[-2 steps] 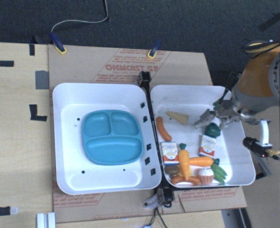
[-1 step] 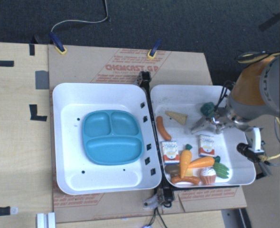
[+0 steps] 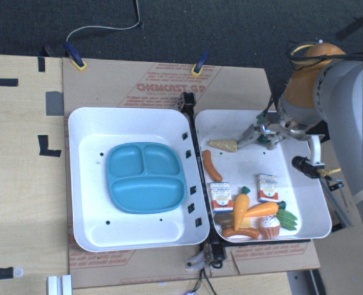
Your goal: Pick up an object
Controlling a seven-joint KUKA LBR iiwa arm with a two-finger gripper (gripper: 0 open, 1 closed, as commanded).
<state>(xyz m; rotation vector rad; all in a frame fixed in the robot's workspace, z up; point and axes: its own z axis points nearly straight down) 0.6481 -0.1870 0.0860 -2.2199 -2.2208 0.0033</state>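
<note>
The claw (image 3: 248,137) hangs low in the right bin (image 3: 304,226), near the bin's far wall, and it points to the left. Its two fingers look spread a little, with nothing between them. Right at the tips lies a tan cone (image 3: 223,144), like an ice cream cone lying on its side. The cone sits just to the left of the claw, close enough that the fingertips seem to touch its wide end or nearly so, but I can't tell for sure. The cone's long way runs left to right, the same line the claw points along, with the thin tip aimed at the wall between the bins. So I think the claw would need to go a bit more left and close on the wide end. The cone is pale, small and smooth, and it could roll or slide away if it is nudged. Nearer the front of the same bin are a sausage (image 3: 211,166), two little cartons (image 3: 221,196), carrots (image 3: 261,210) and a cupcake (image 3: 269,227), well apart from the claw. The left bin (image 3: 89,121) holds a blue plate (image 3: 146,177).
</note>
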